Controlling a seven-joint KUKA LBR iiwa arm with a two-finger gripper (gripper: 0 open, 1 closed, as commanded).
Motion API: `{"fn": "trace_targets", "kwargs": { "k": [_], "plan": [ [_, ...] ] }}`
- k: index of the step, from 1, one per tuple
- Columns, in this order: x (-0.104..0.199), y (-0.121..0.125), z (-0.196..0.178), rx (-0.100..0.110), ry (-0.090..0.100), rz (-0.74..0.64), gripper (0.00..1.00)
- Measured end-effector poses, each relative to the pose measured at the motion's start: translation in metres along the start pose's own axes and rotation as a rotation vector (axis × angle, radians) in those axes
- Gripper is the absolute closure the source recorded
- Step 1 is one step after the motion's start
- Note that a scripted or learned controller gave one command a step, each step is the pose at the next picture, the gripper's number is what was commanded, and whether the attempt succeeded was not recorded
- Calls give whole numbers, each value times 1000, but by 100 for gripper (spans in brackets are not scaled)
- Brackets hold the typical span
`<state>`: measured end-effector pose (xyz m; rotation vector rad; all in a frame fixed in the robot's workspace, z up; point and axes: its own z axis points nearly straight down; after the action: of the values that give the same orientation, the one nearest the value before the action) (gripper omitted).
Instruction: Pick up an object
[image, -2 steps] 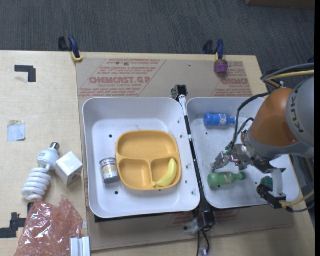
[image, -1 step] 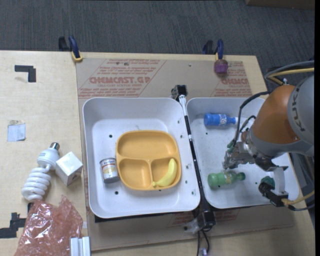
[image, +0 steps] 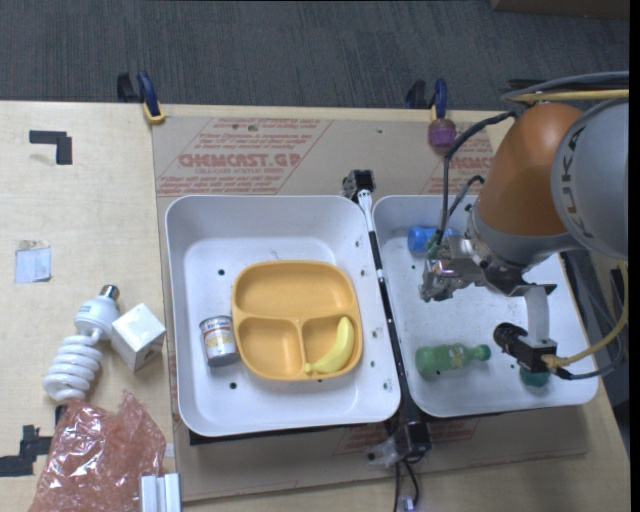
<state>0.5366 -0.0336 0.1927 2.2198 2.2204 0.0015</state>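
My gripper (image: 438, 282) hangs over the upper left part of the right bin (image: 480, 400), under the orange band of the arm. A blue object (image: 423, 240) lies just behind it, partly covered by cables and the wrist. A green bottle (image: 452, 357) lies on its side on the bin floor in front of the gripper, apart from it. A small teal object (image: 534, 376) sits at the bin's front right, half under a black fitting on the arm.
The left bin (image: 200, 400) holds a yellow divided plate (image: 290, 295) with a banana (image: 338, 347) in its front right section, and a small can (image: 217, 340) beside the plate. A light bulb (image: 80, 350), a white cube (image: 137, 335) and crumpled pink plastic (image: 95, 455) lie on the bench at left.
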Motion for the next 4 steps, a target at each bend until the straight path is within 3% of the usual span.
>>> {"fn": "trace_targets", "kwargs": {
  "k": [1,2,3,4],
  "plan": [
    [0,0,0,0,0,0,0],
    [-68,-29,101,2,1,2,0],
    [-69,-28,91,0,0,4,100],
    [-2,15,0,1,0,-1,100]
  ]
}}
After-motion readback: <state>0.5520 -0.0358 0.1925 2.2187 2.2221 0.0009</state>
